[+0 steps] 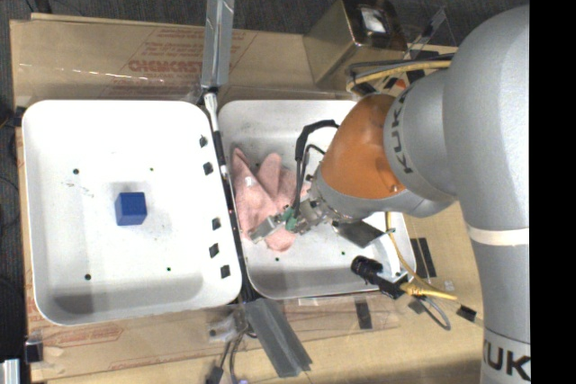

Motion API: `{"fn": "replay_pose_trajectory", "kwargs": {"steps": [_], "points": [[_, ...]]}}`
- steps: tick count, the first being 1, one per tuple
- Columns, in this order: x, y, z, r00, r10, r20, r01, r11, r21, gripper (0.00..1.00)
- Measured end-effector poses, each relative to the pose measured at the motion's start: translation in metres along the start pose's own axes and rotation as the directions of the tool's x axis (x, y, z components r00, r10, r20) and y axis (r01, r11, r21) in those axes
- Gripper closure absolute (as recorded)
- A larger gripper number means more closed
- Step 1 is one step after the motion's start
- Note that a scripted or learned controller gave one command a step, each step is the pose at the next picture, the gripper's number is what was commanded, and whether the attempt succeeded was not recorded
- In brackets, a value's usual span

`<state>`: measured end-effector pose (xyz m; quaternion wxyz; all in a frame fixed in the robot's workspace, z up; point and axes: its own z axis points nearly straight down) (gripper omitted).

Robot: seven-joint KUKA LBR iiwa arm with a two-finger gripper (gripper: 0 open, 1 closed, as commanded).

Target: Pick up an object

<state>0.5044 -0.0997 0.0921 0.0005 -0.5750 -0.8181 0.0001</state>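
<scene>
Pink cloth (259, 193) lies crumpled in the right bin (297, 279), near the wall it shares with the left bin (54, 193); it looks light, soft and limp, best pinched at a raised fold; the hand (290, 220) sits low at its lower edge, whether spread or closed cannot be told; a blue cube (131, 208) rests alone in the left bin.

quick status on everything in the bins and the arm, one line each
blue cube: resting alone on the floor of the left bin, untouched
pink cloth: crumpled in the right bin, near its left wall
gripper: down low over the cloth's lower edge, finger state unclear
arm: reaching in over the right bin
</scene>
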Motion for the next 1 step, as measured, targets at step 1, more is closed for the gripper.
{"fn": "replay_pose_trajectory", "kwargs": {"steps": [1], "points": [[0.0001,0.0007,-0.0098,1.0,-0.004,-0.002,0.004,1.0,0.001,1.0]]}}
